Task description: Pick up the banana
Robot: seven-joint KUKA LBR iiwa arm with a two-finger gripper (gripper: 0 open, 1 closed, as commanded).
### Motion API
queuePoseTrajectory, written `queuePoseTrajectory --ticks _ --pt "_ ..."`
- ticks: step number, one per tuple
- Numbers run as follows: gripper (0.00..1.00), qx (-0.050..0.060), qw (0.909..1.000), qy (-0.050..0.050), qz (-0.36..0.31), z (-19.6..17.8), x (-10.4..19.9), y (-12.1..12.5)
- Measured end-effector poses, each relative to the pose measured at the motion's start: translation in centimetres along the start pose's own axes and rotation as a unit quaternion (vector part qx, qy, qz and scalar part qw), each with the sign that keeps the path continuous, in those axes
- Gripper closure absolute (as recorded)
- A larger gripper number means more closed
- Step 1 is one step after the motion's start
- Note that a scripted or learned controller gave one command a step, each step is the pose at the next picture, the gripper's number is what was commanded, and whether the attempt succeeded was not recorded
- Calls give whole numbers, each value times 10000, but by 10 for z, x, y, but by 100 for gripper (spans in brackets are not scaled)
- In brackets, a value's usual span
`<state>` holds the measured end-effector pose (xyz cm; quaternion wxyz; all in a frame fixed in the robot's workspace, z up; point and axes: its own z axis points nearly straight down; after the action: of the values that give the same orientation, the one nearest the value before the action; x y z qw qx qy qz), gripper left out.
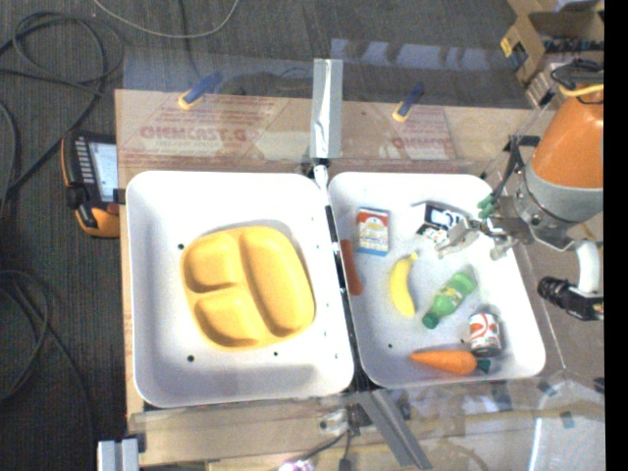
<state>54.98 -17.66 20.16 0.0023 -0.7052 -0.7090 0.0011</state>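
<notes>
While your tool (461,235) is hovering over the right bin (510,361), grip state indiscernible, the banana (401,286) is lying just down-left of it, long axis running near-to-far.

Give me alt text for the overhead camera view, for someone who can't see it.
A small yellow banana lies untouched in the right white bin, with the grey arm's gripper hovering beside it toward the upper right. Around it lie a green plastic bottle, an orange carrot and a small red-and-white box; the left white bin holds a yellow divided tray.
</notes>
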Motion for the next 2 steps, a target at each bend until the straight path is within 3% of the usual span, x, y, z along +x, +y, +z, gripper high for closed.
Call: queuePoseTrajectory --ticks 1,2 --pt "0 -4 9907 1 -1357 92 40 27" --pt "0 -85 9955 -34 -943 112 76 9"
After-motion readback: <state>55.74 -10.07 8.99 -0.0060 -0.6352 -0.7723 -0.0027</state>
